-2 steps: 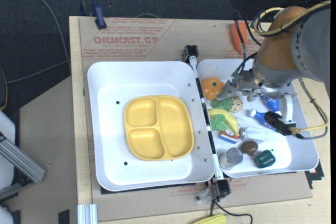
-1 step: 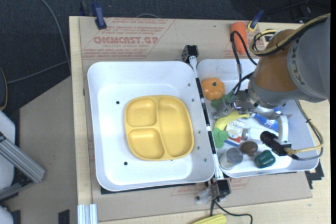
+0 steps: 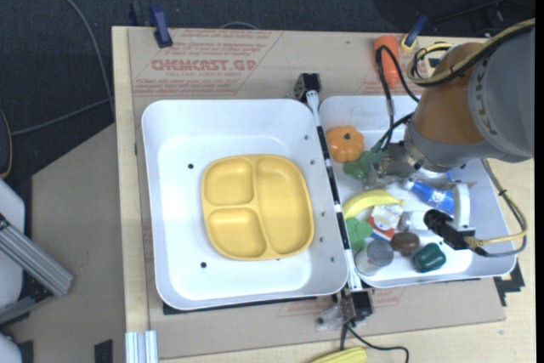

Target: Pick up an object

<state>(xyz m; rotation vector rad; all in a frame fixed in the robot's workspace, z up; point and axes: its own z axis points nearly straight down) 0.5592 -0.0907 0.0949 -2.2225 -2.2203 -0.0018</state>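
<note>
Reaching into the right bin [image 3: 497,268], the gripper [image 3: 384,166] hangs over the clutter; whether it grips anything I cannot tell. A green toy [image 3: 361,164] sits just at its nine o'clock, the orange pumpkin [image 3: 344,143] at ten.

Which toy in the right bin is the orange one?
The small round orange pumpkin-like toy at the bin's upper left corner. The curved banana-shaped toy is yellow, and the blocky toy is dark green.
</note>
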